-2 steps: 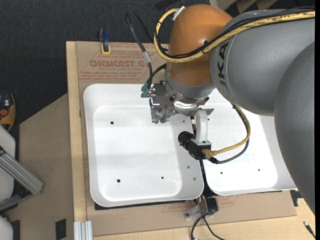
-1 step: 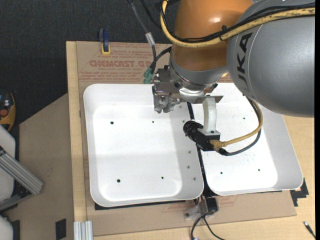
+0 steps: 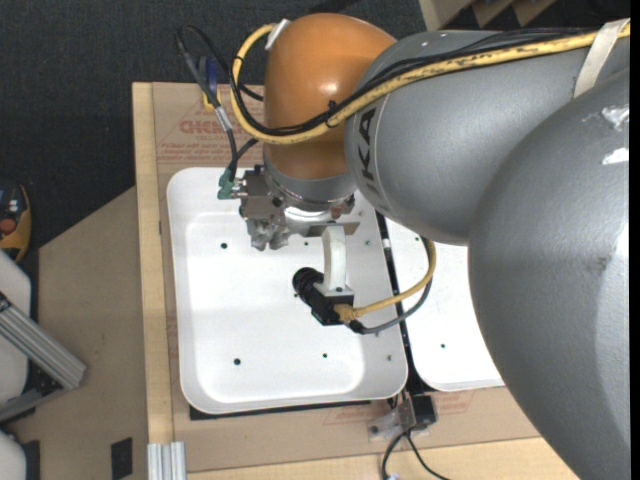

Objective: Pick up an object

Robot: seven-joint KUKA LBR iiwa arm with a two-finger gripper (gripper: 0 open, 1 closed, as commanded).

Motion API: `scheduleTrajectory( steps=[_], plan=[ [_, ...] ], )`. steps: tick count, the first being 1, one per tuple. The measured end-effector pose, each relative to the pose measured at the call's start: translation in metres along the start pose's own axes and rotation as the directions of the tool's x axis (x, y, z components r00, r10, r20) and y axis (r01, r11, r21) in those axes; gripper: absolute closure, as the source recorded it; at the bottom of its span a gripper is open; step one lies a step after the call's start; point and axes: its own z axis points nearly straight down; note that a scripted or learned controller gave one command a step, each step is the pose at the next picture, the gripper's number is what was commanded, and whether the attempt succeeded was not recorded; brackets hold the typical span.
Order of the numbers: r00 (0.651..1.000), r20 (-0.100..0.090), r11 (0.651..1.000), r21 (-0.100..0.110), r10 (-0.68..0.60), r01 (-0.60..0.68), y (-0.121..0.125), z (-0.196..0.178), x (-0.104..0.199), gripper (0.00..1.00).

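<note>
Camera view: one arm [image 3: 520, 168], one pincer [image 3: 265, 228] (apart or together: cannot tell) over left bin [image 3: 230, 368]; right bin [image 3: 450, 358] alongside.

Single fixed camera above bench [image 3: 148, 318], slanted down onto bins [image 3: 210, 368]; arm [image 3: 520, 148] looms near, right.

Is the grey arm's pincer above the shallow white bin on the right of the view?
No, the pincer is above the shallow white bin on the view's left.

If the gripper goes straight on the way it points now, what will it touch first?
Probably the white floor of the bin on the view's left: the gripper points down at it. Depth is hard to judge from this view.
</note>
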Motion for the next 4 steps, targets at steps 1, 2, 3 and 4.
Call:
scheduleTrajectory(
  steps=[1,2,3,4],
  plan=[
    [1.000,-0.001,1.000,-0.006,0.002,-0.002,-0.012,-0.046,0.007,1.00],
    [1.000,-0.001,1.000,-0.007,0.002,-0.002,-0.030,-0.074,0.006,1.00],
    [1.000,-0.001,1.000,-0.006,0.002,-0.002,-0.053,-0.100,0.007,1.00],
    [1.000,0.001,1.000,0.000,0.005,-0.005,-0.021,-0.031,0.007,1.00]
  ],
)
